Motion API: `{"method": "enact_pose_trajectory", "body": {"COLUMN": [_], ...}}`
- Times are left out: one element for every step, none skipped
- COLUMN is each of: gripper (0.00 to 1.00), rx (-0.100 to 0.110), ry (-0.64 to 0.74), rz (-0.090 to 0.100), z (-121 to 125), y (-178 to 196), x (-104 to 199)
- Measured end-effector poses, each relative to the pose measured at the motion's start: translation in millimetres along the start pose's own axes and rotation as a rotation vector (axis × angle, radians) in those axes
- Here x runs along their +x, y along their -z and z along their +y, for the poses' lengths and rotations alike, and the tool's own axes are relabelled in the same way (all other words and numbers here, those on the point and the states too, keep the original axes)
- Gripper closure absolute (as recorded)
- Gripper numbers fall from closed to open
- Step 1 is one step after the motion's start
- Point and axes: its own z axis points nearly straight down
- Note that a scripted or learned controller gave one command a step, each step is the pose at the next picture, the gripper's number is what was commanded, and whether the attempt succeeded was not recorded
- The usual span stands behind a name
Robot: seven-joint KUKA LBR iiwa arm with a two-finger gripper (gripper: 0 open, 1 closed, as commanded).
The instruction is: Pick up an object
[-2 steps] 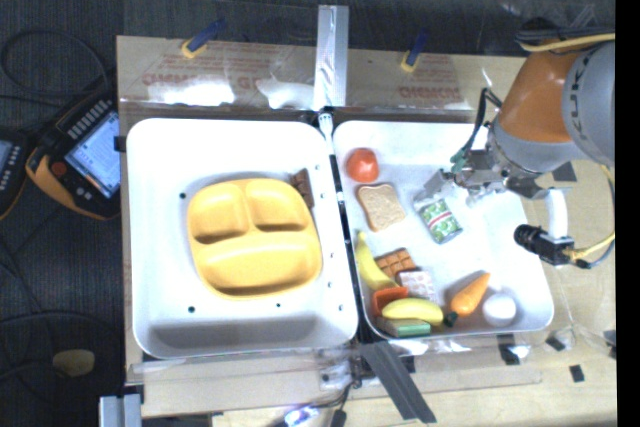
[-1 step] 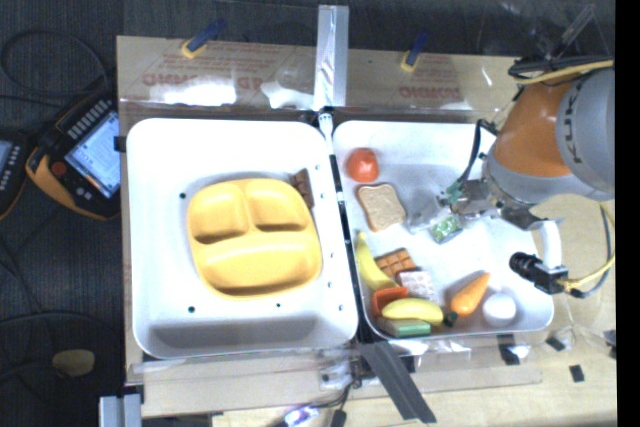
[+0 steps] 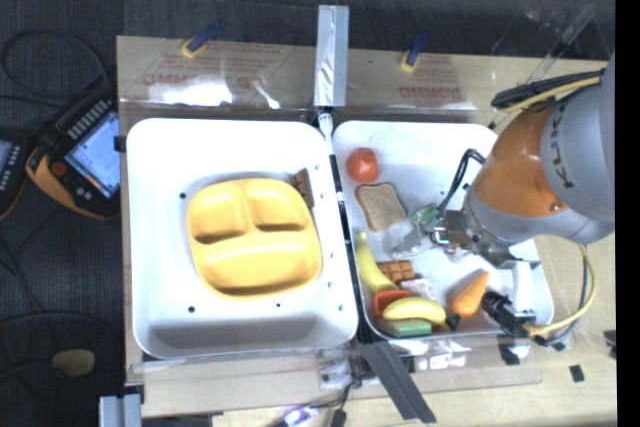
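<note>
Front rail: the metal bracket (image 3: pixel 400 385) at the near edge of the surface sits closest to the camera, just below the right bin.
Right bin (image 3: pixel 345 215): this is where all the pickable stuff is. Toy tomato (image 3: pixel 363 163) at the far end, toy bread slice (image 3: pixel 381 206) just under it, banana (image 3: pixel 370 267) along the left wall, a small brown waffle-looking piece (image 3: pixel 401 271) beside it, then a pile at the near end with a yellow-green piece (image 3: pixel 413 312) and a carrot (image 3: pixel 468 292).
Left bin (image 3: pixel 140 215): yellow divided plate (image 3: pixel 254 235), not much else worth grabbing.
Arm (image 3: pixel 530 180): reaching in from the right, wrist low over the middle of the right bin.
Gripper (image 3: pixel 437 227): honestly can't tell how it's set, it's a dark blur under the wrist, somewhere between the bread and the carrot.
How I'd do it: go for something that sits alone, like the bread or tomato, come straight down centred on it, and steer clear of the crowded near corner where things touch.
</note>
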Motion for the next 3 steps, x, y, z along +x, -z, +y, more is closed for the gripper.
{"method": "enact_pose_trajectory", "body": {"gripper": [0.0,0.0,1.0], "rx": [0.003,0.008,0.007], "ry": [0.022,-0.061,-0.06], "rz": [0.0,-0.001,0.0], "z": [75.2,81.0,82.0], "y": [-2.2,-2.6,7.2], "x": [-36.8,-34.1,-33.7]}}
